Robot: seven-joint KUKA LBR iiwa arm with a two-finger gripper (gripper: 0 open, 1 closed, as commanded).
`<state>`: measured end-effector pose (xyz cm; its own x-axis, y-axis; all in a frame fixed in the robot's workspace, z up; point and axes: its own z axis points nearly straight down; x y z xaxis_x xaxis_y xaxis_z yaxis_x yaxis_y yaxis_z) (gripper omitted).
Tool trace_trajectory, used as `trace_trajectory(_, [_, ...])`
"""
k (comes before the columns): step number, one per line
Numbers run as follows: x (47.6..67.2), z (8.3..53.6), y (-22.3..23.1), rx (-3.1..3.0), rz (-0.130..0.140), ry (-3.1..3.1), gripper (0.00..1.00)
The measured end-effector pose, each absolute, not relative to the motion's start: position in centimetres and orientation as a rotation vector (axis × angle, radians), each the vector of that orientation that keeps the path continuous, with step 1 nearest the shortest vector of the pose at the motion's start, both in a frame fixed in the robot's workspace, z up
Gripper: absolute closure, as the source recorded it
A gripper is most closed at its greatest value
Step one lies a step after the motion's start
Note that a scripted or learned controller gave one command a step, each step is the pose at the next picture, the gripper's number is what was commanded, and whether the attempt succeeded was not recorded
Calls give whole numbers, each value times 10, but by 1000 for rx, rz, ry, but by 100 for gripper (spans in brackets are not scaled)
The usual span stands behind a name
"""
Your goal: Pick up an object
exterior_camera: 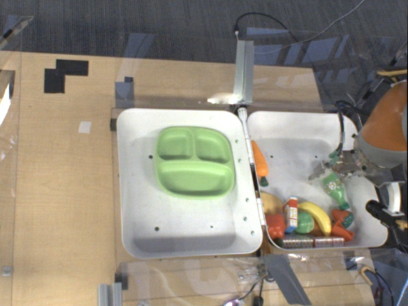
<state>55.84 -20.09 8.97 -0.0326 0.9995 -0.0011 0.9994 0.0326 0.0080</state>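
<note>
The right bin (290, 132) holds several toy foods. An orange carrot (257, 160) lies along its left wall. A yellow banana (317, 214), a small red and white bottle (291, 212), a green round piece (305, 222) and red pieces (275, 225) crowd the front. A green and white item (335, 188) lies near the right wall. My gripper (338, 165) hangs just above and behind that green item, under the orange band of the arm (387, 121). Whether it touches the item is not clear.
The left bin (137, 171) bears a green divided plate (194, 160). A metal post (244, 69) rises behind the wall between the bins. A dark flat bar (312, 241) lies against the right bin's front wall. Cables hang at the right.
</note>
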Motion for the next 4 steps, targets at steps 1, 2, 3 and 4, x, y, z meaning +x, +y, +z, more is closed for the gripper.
trace_trajectory(1, [561, 98, -200, 2178, 12, 2257, 100])
trace_trajectory(2, [553, 129, -180, 2311, 1, 2128, 100])
trace_trajectory(3, [531, 123, -145, 2399, -1, 2033, 100])
trace_trajectory(4, [510, 95, -133, 2373, 33, 2014, 100])
